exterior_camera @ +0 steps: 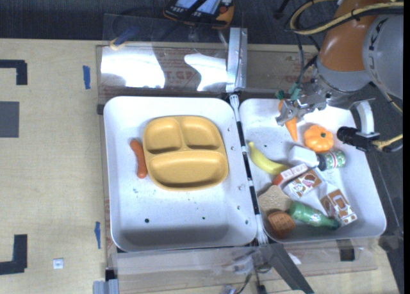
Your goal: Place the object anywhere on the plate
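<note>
A yellow divided plate (185,150) lies in the left bin (122,209). Just left of it, on the bin floor, lies an orange-red sausage-shaped piece (139,158). My gripper (291,108) is low over the back left corner of the right bin (375,212). It sits right on the upper end of an orange carrot (292,127). The carrot's tip points toward the front. The gripper's metal parts hide the carrot's top.
The right bin holds an orange pumpkin (318,138), a banana (266,160), a small can (331,159), two cartons (302,181), a green bottle (312,215), a cookie (280,222) and a bread slice. A clear screen (166,62) stands behind the left bin.
</note>
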`<state>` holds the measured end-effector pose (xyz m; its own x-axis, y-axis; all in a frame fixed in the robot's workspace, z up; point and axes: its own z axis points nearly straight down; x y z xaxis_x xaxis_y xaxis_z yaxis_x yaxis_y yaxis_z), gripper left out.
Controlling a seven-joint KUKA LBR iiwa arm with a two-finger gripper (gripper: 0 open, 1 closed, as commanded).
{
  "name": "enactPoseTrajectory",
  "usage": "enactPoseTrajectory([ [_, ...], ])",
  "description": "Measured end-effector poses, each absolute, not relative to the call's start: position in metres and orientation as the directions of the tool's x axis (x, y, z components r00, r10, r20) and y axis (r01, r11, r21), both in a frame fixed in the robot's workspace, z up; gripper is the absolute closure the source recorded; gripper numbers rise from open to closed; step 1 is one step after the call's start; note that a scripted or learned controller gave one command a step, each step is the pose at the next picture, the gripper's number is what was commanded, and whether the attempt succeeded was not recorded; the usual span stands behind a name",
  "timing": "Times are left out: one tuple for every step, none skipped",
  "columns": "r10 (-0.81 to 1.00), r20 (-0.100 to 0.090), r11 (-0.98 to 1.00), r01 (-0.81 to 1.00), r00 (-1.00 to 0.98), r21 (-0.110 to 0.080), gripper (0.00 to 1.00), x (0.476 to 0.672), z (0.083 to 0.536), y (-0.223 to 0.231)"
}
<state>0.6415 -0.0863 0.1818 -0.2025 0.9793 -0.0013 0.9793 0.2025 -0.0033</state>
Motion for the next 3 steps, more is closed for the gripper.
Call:
enactPoseTrajectory([
  [0.896,-0.001,0.443,0.896,-0.443,0.001,1.00,0.668,0.182,-0.014],
  [0.627,0.001,0.779,0.627,-0.779,0.000,1.00,0.668,0.183,0.036],
  [0.628,0.001,0.778,0.628,-0.778,0.000,0.00,0.668,0.183,0.036],
])
